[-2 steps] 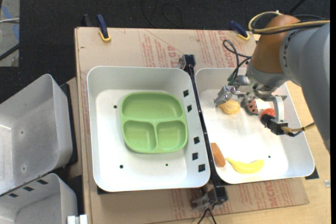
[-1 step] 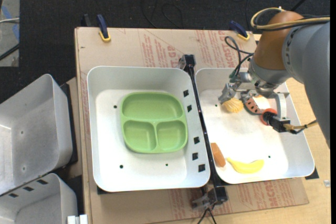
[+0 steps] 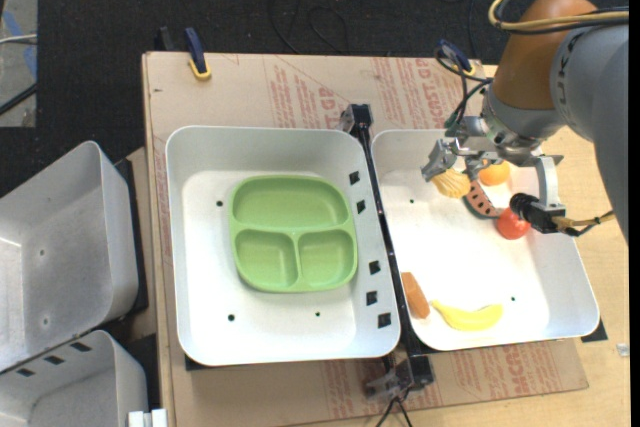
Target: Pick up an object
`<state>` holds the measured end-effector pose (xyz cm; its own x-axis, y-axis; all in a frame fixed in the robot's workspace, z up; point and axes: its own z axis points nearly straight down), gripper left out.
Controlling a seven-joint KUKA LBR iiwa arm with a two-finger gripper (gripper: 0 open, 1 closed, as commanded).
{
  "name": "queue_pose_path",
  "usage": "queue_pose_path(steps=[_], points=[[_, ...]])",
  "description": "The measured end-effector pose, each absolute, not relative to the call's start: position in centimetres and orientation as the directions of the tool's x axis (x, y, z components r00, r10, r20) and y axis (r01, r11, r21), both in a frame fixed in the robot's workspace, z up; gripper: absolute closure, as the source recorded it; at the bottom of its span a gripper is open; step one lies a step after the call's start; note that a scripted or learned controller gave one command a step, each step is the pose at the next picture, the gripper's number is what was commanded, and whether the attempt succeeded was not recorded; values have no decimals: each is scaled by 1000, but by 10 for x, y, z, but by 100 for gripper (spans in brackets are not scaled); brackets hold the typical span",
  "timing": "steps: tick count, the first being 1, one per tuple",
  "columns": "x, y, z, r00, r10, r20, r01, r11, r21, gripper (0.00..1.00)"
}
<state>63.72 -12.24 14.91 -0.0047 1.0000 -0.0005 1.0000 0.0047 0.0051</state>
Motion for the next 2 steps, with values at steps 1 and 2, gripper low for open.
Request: queue_pose_path(steps=[1,2], points=[[631,-120,210,-4,1000,-1,1000,4,6,100],[632,-120,254,-5,1000,-1,1000,5,4,100]])
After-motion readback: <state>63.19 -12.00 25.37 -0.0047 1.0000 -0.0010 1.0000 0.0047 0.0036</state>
